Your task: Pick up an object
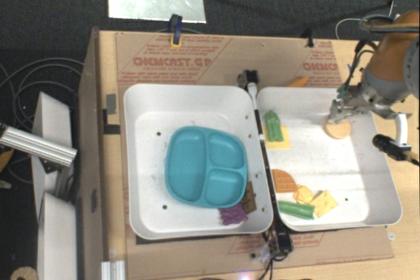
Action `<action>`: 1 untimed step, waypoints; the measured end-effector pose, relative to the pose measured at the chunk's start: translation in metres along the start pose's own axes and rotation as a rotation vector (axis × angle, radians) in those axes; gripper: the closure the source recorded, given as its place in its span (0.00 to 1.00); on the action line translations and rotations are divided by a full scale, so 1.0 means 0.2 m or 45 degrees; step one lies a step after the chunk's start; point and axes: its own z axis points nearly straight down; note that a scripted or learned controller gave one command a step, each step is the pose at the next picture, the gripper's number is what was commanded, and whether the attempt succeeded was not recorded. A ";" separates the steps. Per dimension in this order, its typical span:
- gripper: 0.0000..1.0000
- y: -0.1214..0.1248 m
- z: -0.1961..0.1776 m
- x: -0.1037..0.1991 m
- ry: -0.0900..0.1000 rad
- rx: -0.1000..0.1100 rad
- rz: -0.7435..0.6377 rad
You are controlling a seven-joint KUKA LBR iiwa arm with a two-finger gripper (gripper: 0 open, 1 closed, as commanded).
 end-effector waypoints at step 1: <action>1.00 -0.18 -0.28 0.00 0.001 0.003 0.005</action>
